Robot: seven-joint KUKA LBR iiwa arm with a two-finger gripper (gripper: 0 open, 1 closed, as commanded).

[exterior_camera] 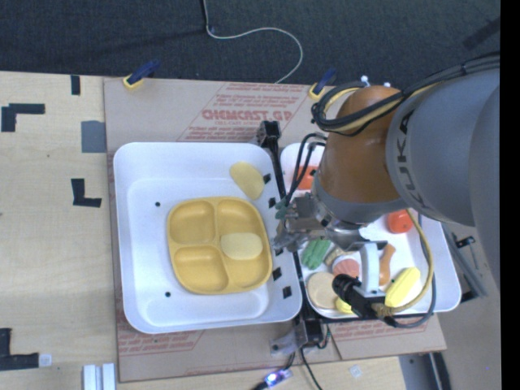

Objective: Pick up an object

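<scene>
Toys [349,266] beneath the claw [305,232] looked light, hard, slippery; the banana [404,287] beside it offered narrow flanks. Claw state: cannot tell.

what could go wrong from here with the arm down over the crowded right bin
Two risks, as a judgement:
1. The right bin is packed: a green piece, a yellow piece and an orange piece lie close together, so a grasp may catch two or nudge one away.
2. The gripper sits by the wall between the bins and could strike it.
</scene>
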